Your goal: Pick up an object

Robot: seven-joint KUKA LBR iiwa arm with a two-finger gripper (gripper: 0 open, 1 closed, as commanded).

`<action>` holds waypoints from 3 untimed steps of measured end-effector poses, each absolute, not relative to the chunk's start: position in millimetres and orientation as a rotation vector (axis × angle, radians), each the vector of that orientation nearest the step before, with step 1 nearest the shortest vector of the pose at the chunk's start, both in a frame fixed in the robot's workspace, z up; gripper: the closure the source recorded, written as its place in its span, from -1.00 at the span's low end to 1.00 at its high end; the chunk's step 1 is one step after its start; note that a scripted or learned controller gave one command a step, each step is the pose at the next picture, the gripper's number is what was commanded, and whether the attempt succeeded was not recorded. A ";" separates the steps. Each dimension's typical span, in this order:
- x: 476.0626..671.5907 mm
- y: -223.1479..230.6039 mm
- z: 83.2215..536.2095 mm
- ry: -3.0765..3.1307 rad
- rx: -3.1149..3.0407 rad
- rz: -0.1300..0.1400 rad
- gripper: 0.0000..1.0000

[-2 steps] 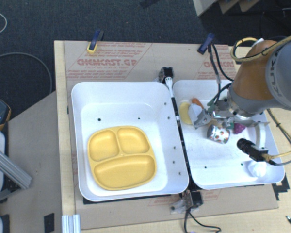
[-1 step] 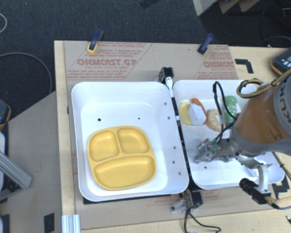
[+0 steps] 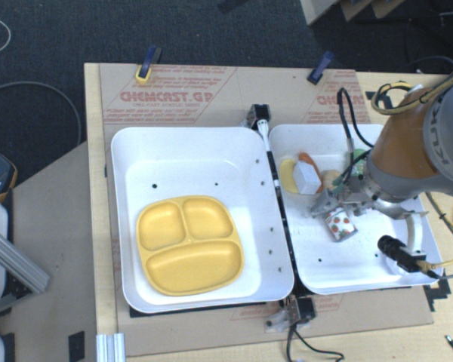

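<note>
One fixed camera looks down at a slant on the counter (image 3: 211, 89), both white bins (image 3: 128, 157) in frame.

Left bin (image 3: 128, 164) held a yellow three-compartment tray (image 3: 189, 243), lying flat toward its front. Surface (image 3: 211, 93) was brown board with red lettering. Yellow clamp (image 3: 146, 65) and blue clamp (image 3: 320, 68) sat on the surface's far edge, well apart. Dark carpet (image 3: 98, 13) lay beyond.

You had a yellow tray (image 3: 189, 244) in a white bin (image 3: 128, 202), and a white red-spotted block (image 3: 340, 225) under the grey claw (image 3: 334, 204).
</note>
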State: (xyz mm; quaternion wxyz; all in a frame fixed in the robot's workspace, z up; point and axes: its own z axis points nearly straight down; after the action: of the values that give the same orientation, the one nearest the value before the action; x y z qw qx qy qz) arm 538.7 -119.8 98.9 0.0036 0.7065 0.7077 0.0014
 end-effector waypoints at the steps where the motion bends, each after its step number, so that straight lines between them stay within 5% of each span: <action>1: 527.2 -100.6 83.8 2.226 2.223 -0.002 -1.00; 2: 528.1 -101.7 95.0 2.221 2.222 0.001 1.00; 3: 569.6 -38.3 190.9 2.226 2.205 0.017 1.00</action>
State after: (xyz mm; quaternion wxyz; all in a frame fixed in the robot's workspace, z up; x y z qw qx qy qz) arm 569.6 -38.3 190.9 0.0044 0.7038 0.7104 0.0053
